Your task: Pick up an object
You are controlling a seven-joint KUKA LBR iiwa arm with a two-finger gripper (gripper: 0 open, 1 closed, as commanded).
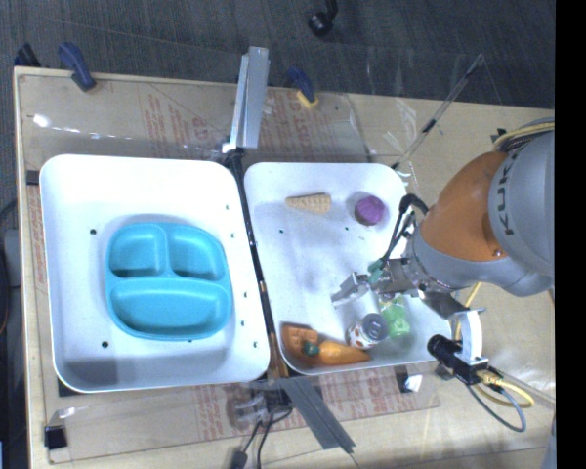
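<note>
Reaching in from the right: the grey arm (513, 225) with its orange band. At its end, the gripper (369, 283), down low inside the right bin (273, 252), over the bin's near right part. Too small and too shiny to say whether spread wide or pressed together. Nothing seen pinched in it. Hard to say if touching anything.

Just below the gripper, near the bin's front edge: a green toy (398, 320), partly tucked under the gripper's metal. Right beside the green toy, on its left, looks like touching it: a little round can (372, 330) with a silver top. Further left, along the front wall: an orange carrot (334, 353), lying flat, its brown end pointing left. Close to the can, maybe touching.

Far from the gripper, up at the back of the same bin: a tan cone (308, 201) lying on its side, and a purple ball (369, 209) just to the cone's right. Not touching each other.

In the left bin (68, 262): a blue plate (168, 279) with three parts, lying flat in the middle. Well apart from the gripper.
</note>
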